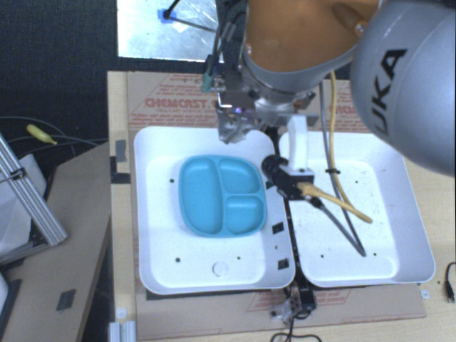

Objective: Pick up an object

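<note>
So the blue plate [221,196], one of those divided ones, sat flat in the left bin [160,262], roughly in the middle. The gripper [235,128] hung over that bin's back edge, just behind the plate. Couldn't tell how its fingers stood, the arm [399,70] blocked most of it.

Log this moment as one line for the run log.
arm over bins | claw above left bin's far edge | blue plate in left bin, not held | pick pending

Grey arm [399,70], orange band, black "UKA" lettering, yellow cable [333,130].
</note>
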You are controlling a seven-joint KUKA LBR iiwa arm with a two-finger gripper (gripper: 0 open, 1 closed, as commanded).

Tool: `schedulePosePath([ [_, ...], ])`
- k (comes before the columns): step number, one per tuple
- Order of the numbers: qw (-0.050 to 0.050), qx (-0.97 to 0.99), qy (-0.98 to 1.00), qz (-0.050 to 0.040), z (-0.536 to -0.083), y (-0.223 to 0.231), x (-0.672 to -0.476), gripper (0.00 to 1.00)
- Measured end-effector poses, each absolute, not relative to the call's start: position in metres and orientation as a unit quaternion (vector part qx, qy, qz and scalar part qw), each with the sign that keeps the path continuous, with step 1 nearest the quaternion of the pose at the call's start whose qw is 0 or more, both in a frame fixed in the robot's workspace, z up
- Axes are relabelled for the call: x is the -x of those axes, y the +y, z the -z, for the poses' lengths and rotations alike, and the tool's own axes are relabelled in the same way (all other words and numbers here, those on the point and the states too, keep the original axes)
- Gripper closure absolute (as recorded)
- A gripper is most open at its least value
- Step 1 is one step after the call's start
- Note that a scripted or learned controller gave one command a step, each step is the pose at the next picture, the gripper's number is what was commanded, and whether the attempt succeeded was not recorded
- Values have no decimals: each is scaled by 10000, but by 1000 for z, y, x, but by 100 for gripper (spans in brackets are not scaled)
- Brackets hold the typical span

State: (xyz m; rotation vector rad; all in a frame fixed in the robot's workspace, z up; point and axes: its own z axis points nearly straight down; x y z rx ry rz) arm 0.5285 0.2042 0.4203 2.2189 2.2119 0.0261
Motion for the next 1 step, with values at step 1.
schedulePosePath([
  [1,-13,-7075,7067,24,-361,196,-485,100],
])
